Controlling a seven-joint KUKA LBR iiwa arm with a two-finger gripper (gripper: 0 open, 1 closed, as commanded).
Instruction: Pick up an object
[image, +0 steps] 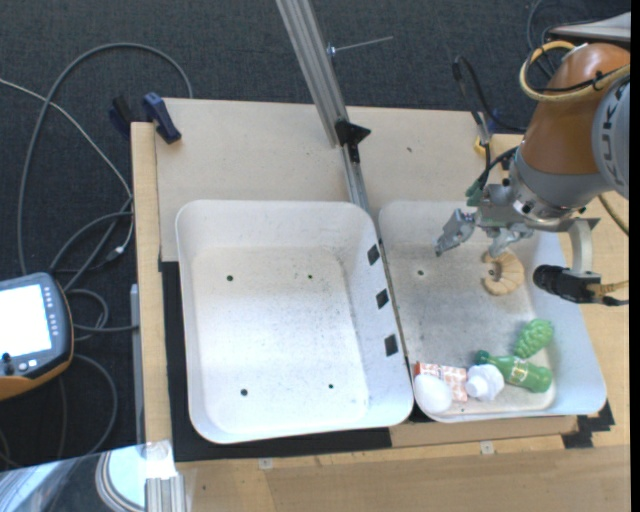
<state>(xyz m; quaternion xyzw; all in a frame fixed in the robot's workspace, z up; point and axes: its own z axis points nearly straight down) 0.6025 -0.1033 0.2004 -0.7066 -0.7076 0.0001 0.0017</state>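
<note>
While the gripper (487, 228) is hanging over the far end of the right bin (420, 300), the closest thing to grab is the tan ring (501, 273) lying on the bin floor just under and slightly nearer than the fingers. Nothing is sitting between the jaws and they're looking spread apart.

Further out, along the near wall, a green bottle (517, 372), a green lump (535, 337), a white ball (433, 391) and a red-and-white pack (443, 374) are all crowding together.

My guess at what's going wrong next: the ring is flat and low, so the fingers could be scraping the floor or just nudging it toward the wall instead of closing on it.

Print on the pack is too small to read.
</note>
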